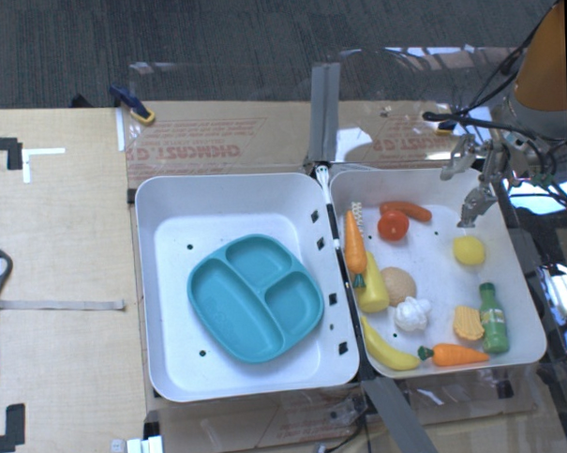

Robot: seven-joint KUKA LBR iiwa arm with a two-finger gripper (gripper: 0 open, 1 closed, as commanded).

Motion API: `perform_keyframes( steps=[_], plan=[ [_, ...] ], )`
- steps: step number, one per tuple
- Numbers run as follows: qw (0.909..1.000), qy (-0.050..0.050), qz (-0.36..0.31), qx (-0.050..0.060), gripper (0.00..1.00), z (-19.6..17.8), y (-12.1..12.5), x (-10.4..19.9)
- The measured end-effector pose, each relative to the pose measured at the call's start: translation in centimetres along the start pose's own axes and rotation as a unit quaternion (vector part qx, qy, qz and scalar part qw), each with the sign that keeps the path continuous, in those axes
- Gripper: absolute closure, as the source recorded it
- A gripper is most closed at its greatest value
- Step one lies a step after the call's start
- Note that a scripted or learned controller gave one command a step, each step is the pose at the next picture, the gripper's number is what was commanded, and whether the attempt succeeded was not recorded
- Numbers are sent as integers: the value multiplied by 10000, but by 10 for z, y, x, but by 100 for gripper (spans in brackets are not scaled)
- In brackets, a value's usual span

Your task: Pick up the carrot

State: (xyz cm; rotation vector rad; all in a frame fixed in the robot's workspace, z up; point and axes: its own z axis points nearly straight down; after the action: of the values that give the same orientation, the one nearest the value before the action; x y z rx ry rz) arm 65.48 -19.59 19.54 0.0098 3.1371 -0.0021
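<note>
Gripper (472, 208) of mine hung over the right bin's far edge; whether wide or narrow, I couldn't tell. Nearest carrot (356, 243) lay leftward against the divider, long axis running near-to-far.

The hand (476, 198) hangs over the right bin's (525, 285) far corner, seemingly apart from the carrot (355, 246).

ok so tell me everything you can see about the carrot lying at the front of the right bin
The carrot is orange with a small green stub at its left end, smooth and plastic-looking. It lies flat along the front wall of the right bin, tip pointing right. Its green end meets the banana tip; the green bottle stands just beside its tip.
</note>
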Motion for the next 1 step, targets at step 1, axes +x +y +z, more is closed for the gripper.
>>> perform_keyframes(
  steps=[1],
  plan=[
    [9986,8,533,-5,0,-10,38,67]
  ],
)
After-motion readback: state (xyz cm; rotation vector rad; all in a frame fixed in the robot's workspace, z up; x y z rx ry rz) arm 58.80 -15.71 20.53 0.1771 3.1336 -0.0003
